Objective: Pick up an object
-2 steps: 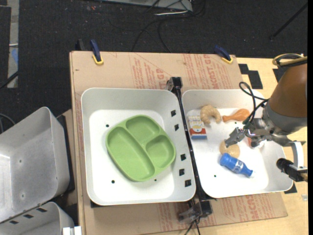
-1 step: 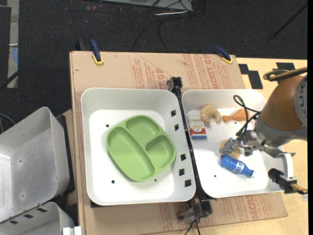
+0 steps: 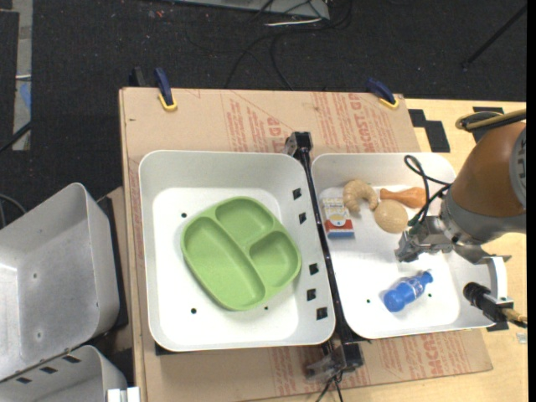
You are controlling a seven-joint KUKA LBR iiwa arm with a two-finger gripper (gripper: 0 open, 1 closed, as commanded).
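Observation:
The right bin (image 3: 368, 312) holds a small blue bottle (image 3: 407, 291) lying on its side near the front. Farther back lie a tan egg-shaped item (image 3: 389, 216), a beige mushroom-shaped toy (image 3: 358, 193), an orange carrot-like piece (image 3: 405, 196) and a small white-and-red box (image 3: 336, 220). My gripper (image 3: 414, 248) hangs over the right bin, just above and right of the blue bottle and right of the tan egg. Nothing shows between its fingers.
The left bin (image 3: 159, 249) bears a green divided plate (image 3: 241, 251). A black divider (image 3: 316, 241) runs between the bins. An extra white bin (image 3: 50, 283) stands off the bench at the left. Clamps and cables lie along the far edge.

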